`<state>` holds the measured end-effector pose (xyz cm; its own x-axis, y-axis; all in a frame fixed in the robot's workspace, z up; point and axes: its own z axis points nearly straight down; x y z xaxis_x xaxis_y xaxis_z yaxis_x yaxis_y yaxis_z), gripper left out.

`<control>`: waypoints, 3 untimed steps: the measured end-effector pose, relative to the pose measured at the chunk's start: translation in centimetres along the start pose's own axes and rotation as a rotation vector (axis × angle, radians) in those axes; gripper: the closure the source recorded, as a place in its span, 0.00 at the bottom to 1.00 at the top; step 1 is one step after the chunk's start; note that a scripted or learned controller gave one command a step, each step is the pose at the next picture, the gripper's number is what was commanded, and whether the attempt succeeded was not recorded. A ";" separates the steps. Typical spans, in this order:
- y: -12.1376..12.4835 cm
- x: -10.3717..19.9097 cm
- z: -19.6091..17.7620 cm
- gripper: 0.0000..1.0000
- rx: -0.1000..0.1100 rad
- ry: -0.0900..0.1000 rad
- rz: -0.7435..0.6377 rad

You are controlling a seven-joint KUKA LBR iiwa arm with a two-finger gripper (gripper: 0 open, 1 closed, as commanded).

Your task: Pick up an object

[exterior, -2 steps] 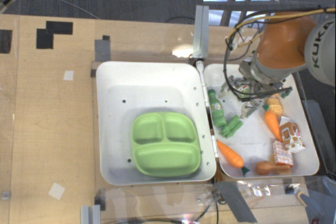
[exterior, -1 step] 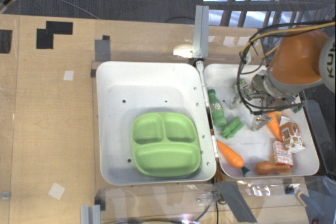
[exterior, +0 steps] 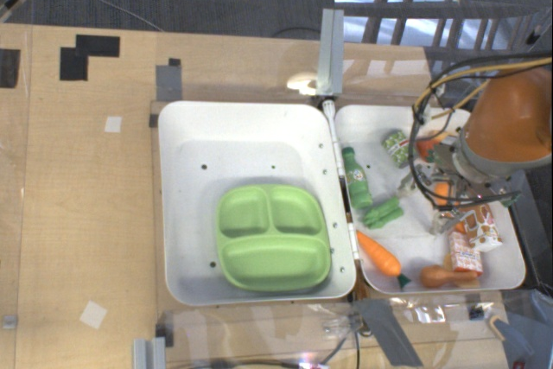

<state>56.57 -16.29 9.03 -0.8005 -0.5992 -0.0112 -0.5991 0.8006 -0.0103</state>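
here the gripper [exterior: 439, 196] sits low in the right bin [exterior: 516, 272], near the carton [exterior: 471, 244]. its jaws seem hidden, so i cannot tell their state.

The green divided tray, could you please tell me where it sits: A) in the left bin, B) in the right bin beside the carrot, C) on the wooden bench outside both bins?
A, since the green divided tray lies flat on the floor of the left bin, while the carrot lies in the right bin.

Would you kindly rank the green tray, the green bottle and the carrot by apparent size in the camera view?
1. Tray, by far the largest.
2. Bottle.
3. Carrot, nearly the bottle's size, so that order is unsure.
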 end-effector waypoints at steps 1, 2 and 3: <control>-6.5 -4.1 0.2 0.00 -0.034 0.048 0.185; -0.8 -12.1 0.1 0.00 -0.008 0.014 0.010; -0.8 -5.4 0.1 0.00 -0.001 0.002 0.049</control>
<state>61.34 -13.70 8.98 -0.8291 -0.5590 -0.0096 -0.5590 0.8291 -0.0092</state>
